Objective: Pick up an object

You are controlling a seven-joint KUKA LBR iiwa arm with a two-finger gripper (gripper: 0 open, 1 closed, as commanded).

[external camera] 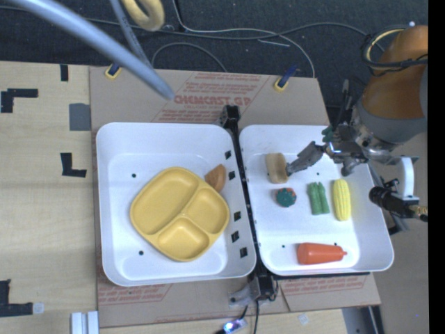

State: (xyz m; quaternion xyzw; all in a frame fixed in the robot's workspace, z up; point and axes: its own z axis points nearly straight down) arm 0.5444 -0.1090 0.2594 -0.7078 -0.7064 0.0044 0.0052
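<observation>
Beside the bread (276, 167), hand (300, 162).

You can't tell finger gap on gripper (300, 164); arm (393, 82) behind it cut off at right edge.

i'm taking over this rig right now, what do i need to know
Gripper: low over the right bin, next to the tan block; nothing seen between its fingers.
Right bin: tan block at upper left, teal ball, green bean pod, corn cob, carrot near the front.
Left bin: yellow divided plate with a brown piece at its upper right edge.
Done: nothing picked up yet.
Left: grasp one object and lift it; the tan block is the closest.
</observation>
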